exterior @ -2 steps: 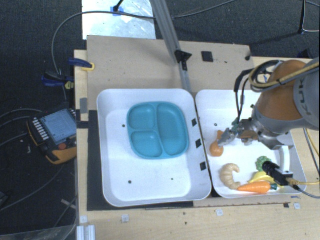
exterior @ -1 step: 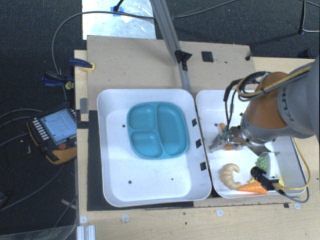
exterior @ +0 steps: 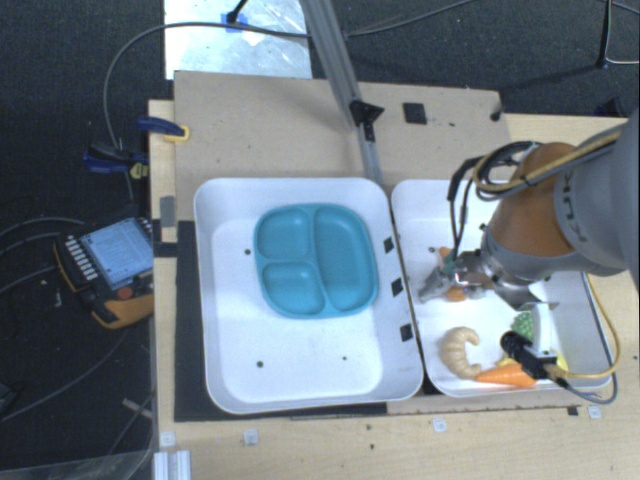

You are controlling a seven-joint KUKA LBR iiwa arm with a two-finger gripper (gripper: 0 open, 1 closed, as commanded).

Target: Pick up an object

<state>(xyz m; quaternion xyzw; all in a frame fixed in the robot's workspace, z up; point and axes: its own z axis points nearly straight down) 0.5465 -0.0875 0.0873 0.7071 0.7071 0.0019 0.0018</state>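
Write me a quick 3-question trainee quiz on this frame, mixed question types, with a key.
1. True or false: the blue divided plate lies in the right bin.
2. Multiple choice: which lies nearest the right bin's front edge? A) the carrot B) the blue divided plate C) the gripper
3. Short answer: what pale, curved item sits just left of the carrot?

Key
1. False. The plate lies in the left bin.
2. A. The carrot lies along the front edge; the gripper is further back, over the bin's left side.
3. The croissant.
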